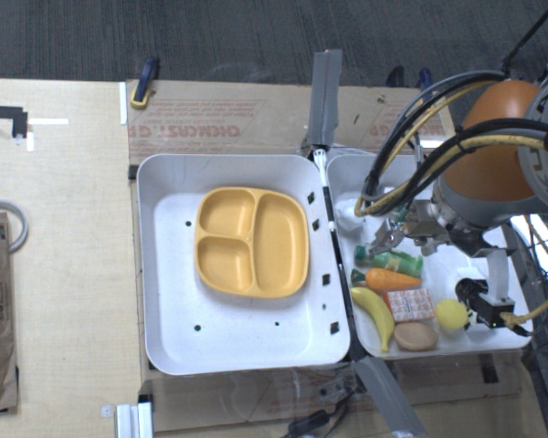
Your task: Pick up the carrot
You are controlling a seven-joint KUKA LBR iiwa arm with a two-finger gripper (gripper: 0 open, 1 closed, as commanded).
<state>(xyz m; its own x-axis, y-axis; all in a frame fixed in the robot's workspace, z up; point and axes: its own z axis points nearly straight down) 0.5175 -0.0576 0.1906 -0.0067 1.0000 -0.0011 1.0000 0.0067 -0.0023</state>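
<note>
The carrot, orange with a green leafy top, lies in the right bin near its left side, just above a banana. My gripper hangs over the right bin a little above and left of the carrot's green top, under the arm's orange band. Nothing shows between its fingers, and the wrist and cables hide how they stand.
The left bin holds a yellow divided plate. Around the carrot in the right bin lie a banana, a pinkish wafer block, a brown oval piece and a yellow lemon.
</note>
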